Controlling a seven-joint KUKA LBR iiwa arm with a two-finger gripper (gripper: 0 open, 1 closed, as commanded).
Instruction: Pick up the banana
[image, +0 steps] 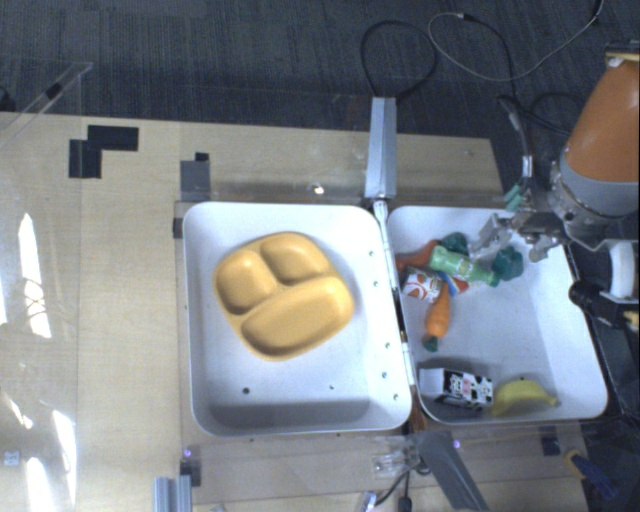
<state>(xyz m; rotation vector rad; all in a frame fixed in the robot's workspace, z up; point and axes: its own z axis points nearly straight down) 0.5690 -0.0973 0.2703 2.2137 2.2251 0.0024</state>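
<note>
Below, toward the frame's lower right, the banana (523, 396) lay crosswise, well apart from the hand (520, 232); its fingers' spread I could not tell.

Soft focus, bright glare on left bench (40, 280)

Place: robotics lab.
Evidence: pale wooden bench (100, 300), two shallow white plastic bins (200, 330), loose black cables (400, 50), metal divider post (382, 150).

my gripper (512, 232) hangs over the right bin's (590, 400) far side; the banana (524, 396) lies at its near edge, right of a carton (456, 386).
</note>
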